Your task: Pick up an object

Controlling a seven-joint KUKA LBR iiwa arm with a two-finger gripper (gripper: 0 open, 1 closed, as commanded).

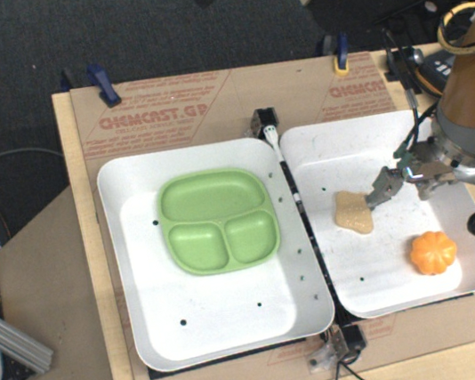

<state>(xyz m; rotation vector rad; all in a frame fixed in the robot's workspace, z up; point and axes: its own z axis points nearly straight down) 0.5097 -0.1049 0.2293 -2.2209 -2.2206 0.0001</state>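
Two bins (pixel 150 316): green tray (pixel 219 220) left; tan piece (pixel 353 212), pumpkin (pixel 433 252) right; tool (pixel 375 195) grip unclear.

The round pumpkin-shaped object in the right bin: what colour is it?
Orange, clearest in the camera view.

One camera hangs fixed above the brown cardboard-covered surface (pixel 204 100), looking down at a slant from a middling height. It takes in both shallow white plastic bins (pixel 150 316) side by side, with dark carpeted floor (pixel 102 27) beyond the far edge.
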